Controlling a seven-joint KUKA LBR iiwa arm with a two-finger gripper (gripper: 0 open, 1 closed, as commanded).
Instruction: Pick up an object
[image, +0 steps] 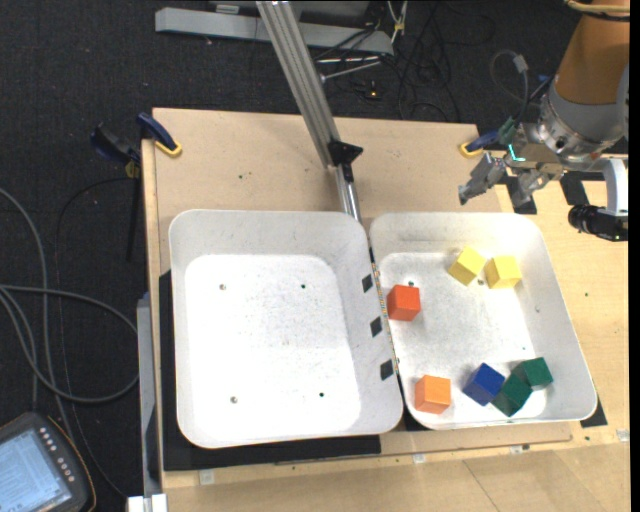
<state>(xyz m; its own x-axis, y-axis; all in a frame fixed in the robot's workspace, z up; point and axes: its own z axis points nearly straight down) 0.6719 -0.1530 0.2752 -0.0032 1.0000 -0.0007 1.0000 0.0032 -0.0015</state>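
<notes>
My gripper (499, 192) hangs above the far edge of the right bin (560, 300), its two fingers spread open with nothing between them. Inside that bin lie two yellow blocks (466, 266) (503, 271) side by side near the back. A red-orange block (404, 301) sits close to the left wall. Near the front lie an orange block (433, 393), a blue block (486, 383) and two green blocks (536, 373) (513, 393) bunched together. The gripper is well behind and above all of them.
The left bin (200, 250) sits beside the right one, joined at a black-clipped seam (378, 325). A slanted metal pole (305, 80) reaches the bins' back junction. Clamps (160, 135) hold the bench corners. Cables and a pendant (35, 465) lie at left.
</notes>
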